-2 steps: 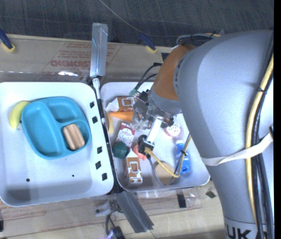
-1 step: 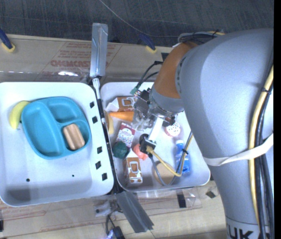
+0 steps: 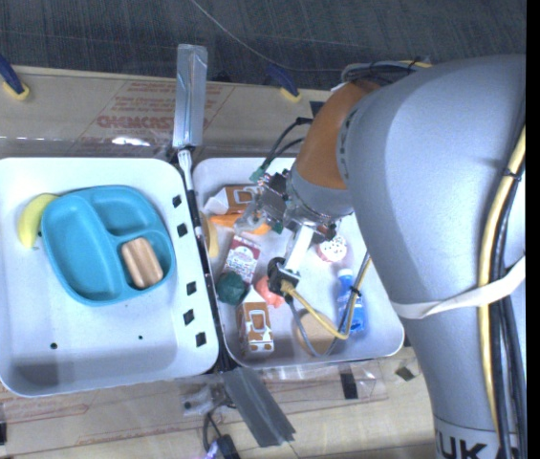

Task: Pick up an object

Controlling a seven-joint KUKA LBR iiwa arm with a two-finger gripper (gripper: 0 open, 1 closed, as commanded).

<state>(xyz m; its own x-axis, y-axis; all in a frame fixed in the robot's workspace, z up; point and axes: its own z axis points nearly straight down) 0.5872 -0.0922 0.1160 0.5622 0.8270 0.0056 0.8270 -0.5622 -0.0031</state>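
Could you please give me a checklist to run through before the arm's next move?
1. Claw over the right bin: ok.
2. Whether the claw holds anything: cannot tell.
3. Things to pick in the right bin, such as the carton and blue bottle: ok.
4. Free room around those things: not ok, they lie crowded together.
5. Left bin with its blue plate, bun and banana away from the arm: ok.

The left bin (image 3: pixel 21 352) looked like smooth, matt white plastic; the plate (image 3: pixel 83 237) was glossy blue plastic. The arm (image 3: pixel 442 180) had a smooth grey shell.
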